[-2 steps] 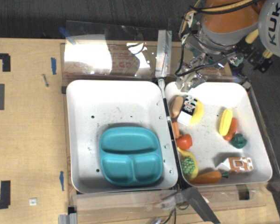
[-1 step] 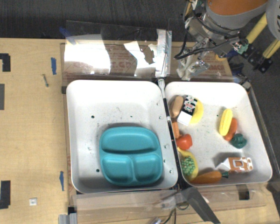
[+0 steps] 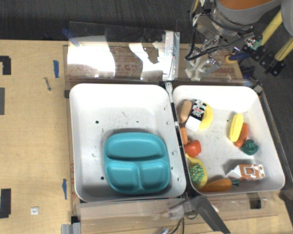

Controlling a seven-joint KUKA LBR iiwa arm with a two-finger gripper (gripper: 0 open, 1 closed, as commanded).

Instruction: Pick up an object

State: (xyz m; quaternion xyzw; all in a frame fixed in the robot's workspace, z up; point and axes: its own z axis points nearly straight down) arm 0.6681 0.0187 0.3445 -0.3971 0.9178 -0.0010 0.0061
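Note:
The right bin point(image 3: 268, 126) holds several toy foods. A brown roll point(image 3: 184, 111), a black-and-white carton point(image 3: 198, 109) and a yellow banana point(image 3: 207, 117) lie together at its back left. A yellow corn cob point(image 3: 236, 126) and a green broccoli piece point(image 3: 250, 147) lie at the right. A red tomato point(image 3: 193, 147), a green-and-yellow piece point(image 3: 197, 172), a carrot point(image 3: 217, 185) and an orange-and-white box point(image 3: 250, 171) sit toward the front. My gripper point(image 3: 204, 67) hangs high above the bin's back rim, apart from all of them.
The left bin point(image 3: 88, 106) holds a teal divided tray point(image 3: 136, 162) toward its front. A shiny clear sheet point(image 3: 122, 57) lies behind the left bin. Cables and yellow hoses point(image 3: 273, 26) hang around the wrist at the upper right.

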